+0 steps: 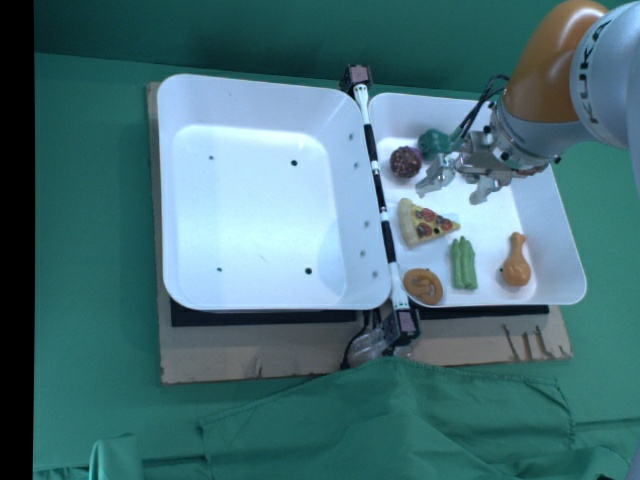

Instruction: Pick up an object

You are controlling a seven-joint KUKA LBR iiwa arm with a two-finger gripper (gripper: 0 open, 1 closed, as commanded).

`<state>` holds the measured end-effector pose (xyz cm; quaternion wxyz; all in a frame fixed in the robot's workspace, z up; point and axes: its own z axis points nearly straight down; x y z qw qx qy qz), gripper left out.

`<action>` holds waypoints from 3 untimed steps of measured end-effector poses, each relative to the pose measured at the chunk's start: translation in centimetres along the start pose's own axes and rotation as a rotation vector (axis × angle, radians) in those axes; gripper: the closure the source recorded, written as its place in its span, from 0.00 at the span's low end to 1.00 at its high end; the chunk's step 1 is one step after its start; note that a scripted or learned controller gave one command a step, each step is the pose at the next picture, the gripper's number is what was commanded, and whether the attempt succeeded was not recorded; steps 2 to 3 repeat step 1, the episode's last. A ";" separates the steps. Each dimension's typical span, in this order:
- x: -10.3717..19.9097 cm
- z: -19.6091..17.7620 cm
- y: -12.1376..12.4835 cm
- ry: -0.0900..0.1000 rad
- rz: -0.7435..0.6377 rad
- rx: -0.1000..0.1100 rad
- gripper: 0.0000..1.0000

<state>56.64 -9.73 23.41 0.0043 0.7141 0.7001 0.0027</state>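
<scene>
The right bin [556, 230] holds several toy foods: a dark red round fruit [405, 161], a green leafy piece [433, 143], a pizza slice [425, 220], a bunch of green asparagus [462, 263], an orange chicken drumstick [515, 261] and a brown pretzel [423, 286]. My gripper [456, 186] hovers over the upper middle of that bin, just right of the red fruit and above the pizza slice. Its fingers [433, 180] are spread open with nothing between them.
The left bin [265, 193] lies beside the right one, with a black-and-white divider bar [379, 193] between them. Both rest on a cardboard sheet [250, 353]. Crumpled green cloth [400, 418] lies along the front edge.
</scene>
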 end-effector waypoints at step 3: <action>-0.7 -4.6 0.3 0.000 -0.007 0.000 0.00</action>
